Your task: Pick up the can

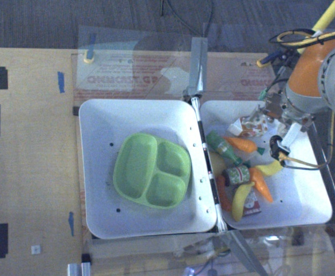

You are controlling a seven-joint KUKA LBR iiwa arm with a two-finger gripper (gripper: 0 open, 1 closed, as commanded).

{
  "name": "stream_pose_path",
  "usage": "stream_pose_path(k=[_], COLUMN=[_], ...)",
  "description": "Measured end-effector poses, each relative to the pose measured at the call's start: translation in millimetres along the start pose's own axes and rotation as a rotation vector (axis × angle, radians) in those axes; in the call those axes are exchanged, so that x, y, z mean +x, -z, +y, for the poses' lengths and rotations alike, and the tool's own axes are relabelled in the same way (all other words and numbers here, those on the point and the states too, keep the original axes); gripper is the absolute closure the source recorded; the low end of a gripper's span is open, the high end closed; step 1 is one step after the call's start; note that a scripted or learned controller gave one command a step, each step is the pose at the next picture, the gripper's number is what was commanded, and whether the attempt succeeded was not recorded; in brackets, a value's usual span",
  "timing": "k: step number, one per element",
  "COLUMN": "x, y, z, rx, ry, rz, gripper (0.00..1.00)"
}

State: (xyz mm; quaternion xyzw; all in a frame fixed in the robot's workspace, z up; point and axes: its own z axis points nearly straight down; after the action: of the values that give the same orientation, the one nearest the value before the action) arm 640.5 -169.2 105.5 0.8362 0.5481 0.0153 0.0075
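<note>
Metal, small and stiff, the can (237, 173) lies on its side in the right bin (311, 206), crowded by 2 carrots (262, 186) and a banana (240, 200). Probably light and slippery; grip across its round body. The gripper (269, 115) hovers far right, state unclear.
</note>
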Motion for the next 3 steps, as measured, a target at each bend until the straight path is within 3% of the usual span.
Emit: stream_pose_path(k=[1, 2, 3], x=[-6.1, -4.4, -2.2], y=[13.6, 14.6, 1.8], z=[3.1, 4.3, -7.3], rx=[-0.008, -0.013, -0.017], ry=[-0.004, -0.003, -0.144], rz=[-0.011, -0.008, -0.001], gripper=[1.00, 0.00, 0.00])
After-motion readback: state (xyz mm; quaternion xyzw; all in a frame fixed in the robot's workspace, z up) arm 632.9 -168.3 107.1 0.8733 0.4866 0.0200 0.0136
